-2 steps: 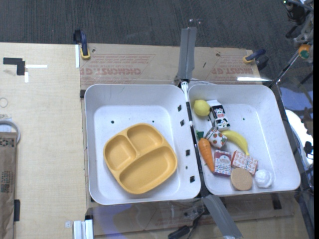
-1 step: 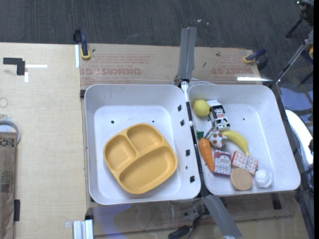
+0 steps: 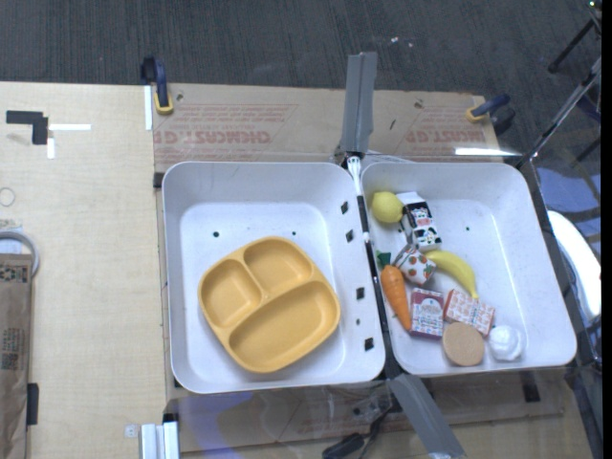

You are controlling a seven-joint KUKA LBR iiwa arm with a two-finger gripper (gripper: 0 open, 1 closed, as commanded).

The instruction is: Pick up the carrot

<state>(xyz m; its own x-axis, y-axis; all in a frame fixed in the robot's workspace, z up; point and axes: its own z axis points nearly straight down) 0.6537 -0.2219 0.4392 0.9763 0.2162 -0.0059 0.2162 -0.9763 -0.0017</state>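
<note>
Meanwhile carrot untouched in right bin, beside banana.

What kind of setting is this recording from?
Probably a robotics lab bench: two white bins clamped side by side, toy food such as a carrot and banana, plus a yellow divided plate.

My one cam sits fixed above the bench, looking down at a slant w/ the far side at top. It's far enough back to fit both white bins whole: left bin and right bin sit side by side mid-frame, plywood benchtop to the left, dark floor across the top. No 2nd view, so no overlap
</note>
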